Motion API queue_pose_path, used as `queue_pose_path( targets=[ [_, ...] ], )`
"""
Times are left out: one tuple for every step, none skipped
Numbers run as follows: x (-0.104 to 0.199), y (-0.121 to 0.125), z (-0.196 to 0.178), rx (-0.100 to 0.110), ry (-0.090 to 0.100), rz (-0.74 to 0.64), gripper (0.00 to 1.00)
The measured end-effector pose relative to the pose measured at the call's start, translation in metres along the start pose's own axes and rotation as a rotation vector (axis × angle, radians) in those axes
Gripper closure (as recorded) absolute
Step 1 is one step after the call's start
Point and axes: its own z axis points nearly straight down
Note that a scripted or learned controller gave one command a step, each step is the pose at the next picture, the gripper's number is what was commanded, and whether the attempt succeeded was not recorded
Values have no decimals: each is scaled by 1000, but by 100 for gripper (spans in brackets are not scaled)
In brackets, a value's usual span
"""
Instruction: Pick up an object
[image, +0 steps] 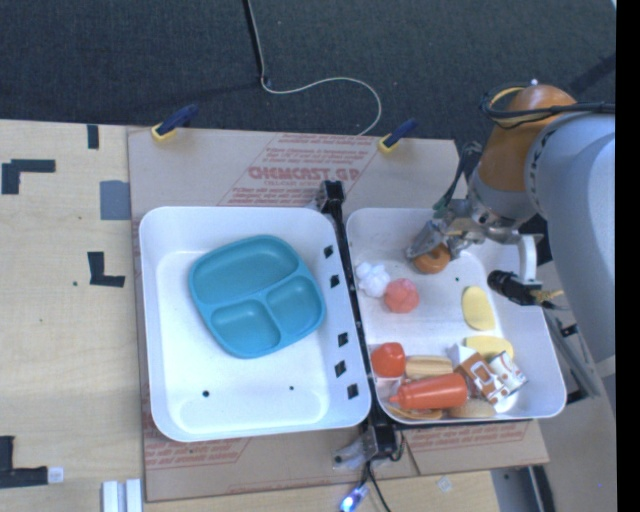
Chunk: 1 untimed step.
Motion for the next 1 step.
queue_pose_path(
  targets=[
    [66,3,-92,-9,1,-5,100]
  ],
)
